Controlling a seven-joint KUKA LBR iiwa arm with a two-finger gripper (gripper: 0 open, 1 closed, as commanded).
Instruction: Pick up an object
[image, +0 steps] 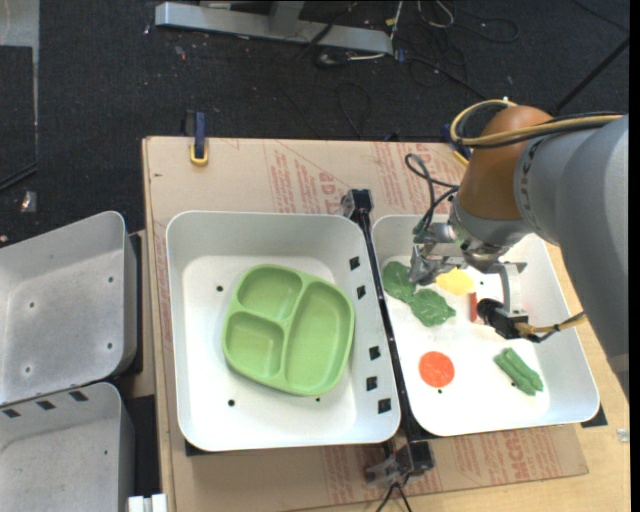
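Note:
My gripper (428, 268) hangs low over the far left part of the right bin (570, 400). Its tips sit just above two dark green leafy pieces (420, 297) lying together near the bin's left wall. A yellow piece (457, 283) lies just right of the gripper, with a small red piece (473, 307) beside it. An orange-red round piece (436, 369) rests nearer the front, and a green ridged piece (519, 369) lies to its right. The wrist and cabling hide the fingers from above.
The left bin (190, 400) holds a light green divided plate (288, 329). A black divider with clips (374, 300) separates the two bins. The arm's grey body and orange band (500, 150) overhang the right bin's far side. White lids (60, 300) lie off the bench at left.

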